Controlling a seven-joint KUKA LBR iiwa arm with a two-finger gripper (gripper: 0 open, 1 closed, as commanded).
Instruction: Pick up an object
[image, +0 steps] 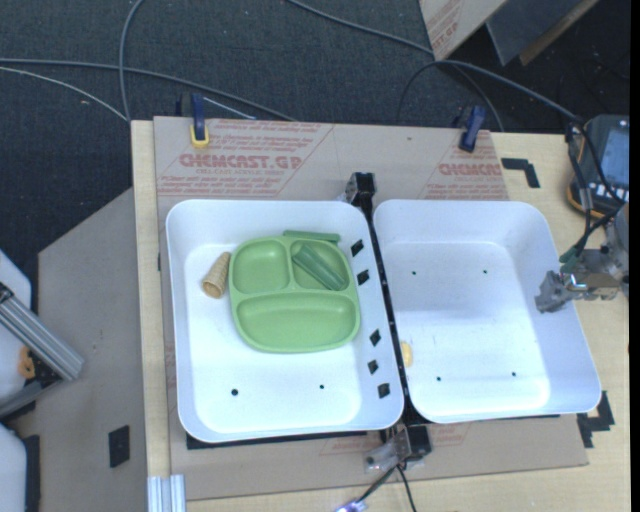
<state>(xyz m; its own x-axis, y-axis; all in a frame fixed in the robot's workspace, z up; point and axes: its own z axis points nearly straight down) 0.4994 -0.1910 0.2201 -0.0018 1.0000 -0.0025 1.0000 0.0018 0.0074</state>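
Green plate (292, 300) sits in the left bin (200, 385).
An ice-cream cone (215, 275) touches its side. Over the right bin's (560, 385) edge, the gripper (553, 293) looks blurry; I cannot tell its state.

Red print reading "CHEMCAST GP" stands on the brown board (250, 155) under the bins, far left of the hand (553, 293); a second, fainter print (468, 168) nearer is too blurred to read.

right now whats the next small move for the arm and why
Probably swing the gripper left, across the right bin, toward the left bin. It sits at the right bin's outer rim, while the graspable things lie in the left bin: a green divided plate with a dark green piece in it, and a tan cone beside it.
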